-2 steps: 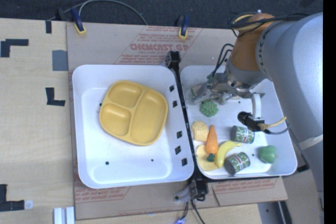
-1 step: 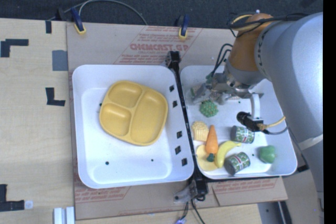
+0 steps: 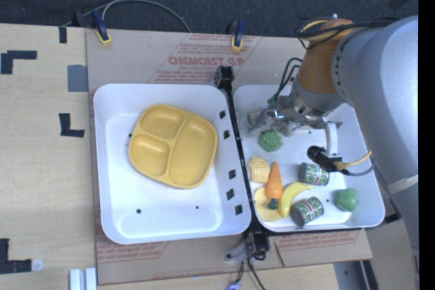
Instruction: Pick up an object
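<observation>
Well, the gripper (image 3: 262,120) hangs low in the right bin (image 3: 353,120), just above the broccoli floret (image 3: 270,141); I cannot tell how it stands.

Fixed overhead camera, slanted down, both bins (image 3: 109,166)

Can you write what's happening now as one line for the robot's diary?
tool: right bin, above broccoli | holding: unclear | yellow plate: left bin

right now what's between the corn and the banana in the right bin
In the camera view, the carrot lies between the corn and the banana.
</observation>
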`<state>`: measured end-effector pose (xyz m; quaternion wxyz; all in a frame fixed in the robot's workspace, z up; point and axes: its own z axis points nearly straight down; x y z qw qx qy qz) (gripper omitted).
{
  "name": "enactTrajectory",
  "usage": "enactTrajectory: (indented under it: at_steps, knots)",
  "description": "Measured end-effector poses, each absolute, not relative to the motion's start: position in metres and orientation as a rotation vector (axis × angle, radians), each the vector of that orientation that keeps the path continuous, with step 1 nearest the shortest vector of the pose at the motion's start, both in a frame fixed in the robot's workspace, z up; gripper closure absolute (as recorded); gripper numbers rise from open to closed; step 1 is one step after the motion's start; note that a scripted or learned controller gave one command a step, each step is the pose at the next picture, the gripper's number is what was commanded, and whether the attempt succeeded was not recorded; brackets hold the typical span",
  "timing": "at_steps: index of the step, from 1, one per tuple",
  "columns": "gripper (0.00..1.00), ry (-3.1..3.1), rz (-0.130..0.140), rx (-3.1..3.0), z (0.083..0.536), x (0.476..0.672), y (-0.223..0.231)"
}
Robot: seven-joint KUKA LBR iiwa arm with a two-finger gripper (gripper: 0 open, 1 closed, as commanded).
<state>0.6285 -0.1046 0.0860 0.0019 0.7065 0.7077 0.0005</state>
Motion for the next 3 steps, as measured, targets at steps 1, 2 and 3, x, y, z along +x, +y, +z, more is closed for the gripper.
enactTrajectory:
  at_steps: [1,2,3]
  knots:
    - [0.0,2.219,0.0,2.218,0.086,0.62,-0.097]
    - [0.0,2.235,-0.024,2.242,0.084,0.642,-0.101]
    - [0.0,2.223,0.002,2.218,0.086,0.631,-0.103]
